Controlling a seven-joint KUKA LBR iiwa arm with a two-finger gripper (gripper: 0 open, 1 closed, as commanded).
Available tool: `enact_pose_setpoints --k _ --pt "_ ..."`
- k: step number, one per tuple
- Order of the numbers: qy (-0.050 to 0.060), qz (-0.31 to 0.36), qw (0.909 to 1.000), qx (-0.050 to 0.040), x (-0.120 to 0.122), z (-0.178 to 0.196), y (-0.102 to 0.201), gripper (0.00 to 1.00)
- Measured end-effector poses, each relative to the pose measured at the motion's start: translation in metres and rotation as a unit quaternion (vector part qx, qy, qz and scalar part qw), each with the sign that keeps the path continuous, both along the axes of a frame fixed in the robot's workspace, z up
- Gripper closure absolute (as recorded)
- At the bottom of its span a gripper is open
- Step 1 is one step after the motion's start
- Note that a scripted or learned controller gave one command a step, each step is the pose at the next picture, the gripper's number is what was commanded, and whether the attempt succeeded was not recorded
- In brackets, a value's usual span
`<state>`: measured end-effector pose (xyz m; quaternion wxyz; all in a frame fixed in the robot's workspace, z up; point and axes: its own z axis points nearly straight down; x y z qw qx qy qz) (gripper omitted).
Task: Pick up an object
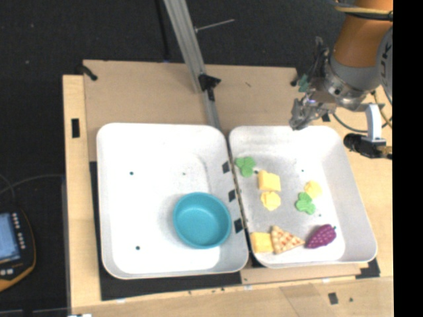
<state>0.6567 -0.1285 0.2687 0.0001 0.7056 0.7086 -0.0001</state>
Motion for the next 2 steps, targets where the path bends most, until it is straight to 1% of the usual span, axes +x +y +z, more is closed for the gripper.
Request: enact_pose_setpoints --k 1,2 --pt "0.000 0.001 1.0000 0.0004 -0.011 -0.011 0.052 1.00" --pt "0.000 0.001 1.0000 0.0006 -0.031 -0.017 0.110 1.00"
